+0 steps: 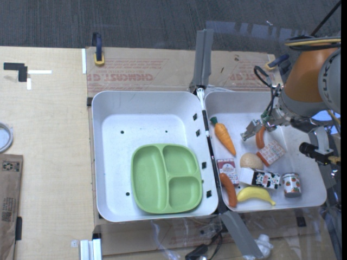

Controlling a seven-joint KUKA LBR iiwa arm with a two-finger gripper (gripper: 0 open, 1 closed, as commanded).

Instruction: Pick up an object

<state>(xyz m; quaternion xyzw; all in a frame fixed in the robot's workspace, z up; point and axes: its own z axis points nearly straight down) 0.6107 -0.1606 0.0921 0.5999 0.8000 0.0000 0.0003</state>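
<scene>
Two shallow white bins sit side by side on the pale wooden surface, their inner walls touching along a ridge near the middle of the view. The left bin has bare floor along its far and left sides; a green divided plate with three compartments lies toward its near right corner, close to the shared wall. The right bin has open floor in its far part, and its near half is crowded. There an orange carrot lies slantwise near the shared wall, a small red-and-white packet sits just nearer, and a red chili-like piece lies by the near wall. A yellow banana curves along the near edge, with a black-and-white carton just behind it, a tan rounded item beyond that, and a small can toward the right. A red-and-white box lies tilted by an orange sausage-shaped piece. The arm enters from the right, its upper part cut off by the frame, and the hand hovers low beside the sausage-shaped piece; whether it is spread or closed is too small and cluttered to tell. A roll of tape is cropped at the left edge.
</scene>
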